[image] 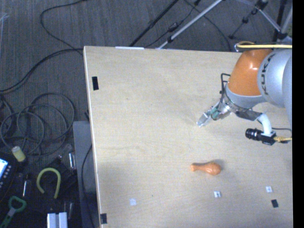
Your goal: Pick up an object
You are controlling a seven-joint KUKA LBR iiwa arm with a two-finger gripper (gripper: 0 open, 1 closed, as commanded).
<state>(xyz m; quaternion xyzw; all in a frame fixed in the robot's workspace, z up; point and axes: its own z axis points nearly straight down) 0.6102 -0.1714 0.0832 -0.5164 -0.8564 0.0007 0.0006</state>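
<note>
One small orange pear-shaped object [206,168] lies lower centre, unclaimed; my gripper [205,120] hovers right of centre, spread or pinched I cannot tell, so I must descend toward it.

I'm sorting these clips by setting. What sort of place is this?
Probably a robotics lab or test room. An industrial arm with a gripper reaches over a bare wooden bench, loose cables lie on grey carpet, and tripod legs stand behind. One small orange object lies on the bench.
</note>
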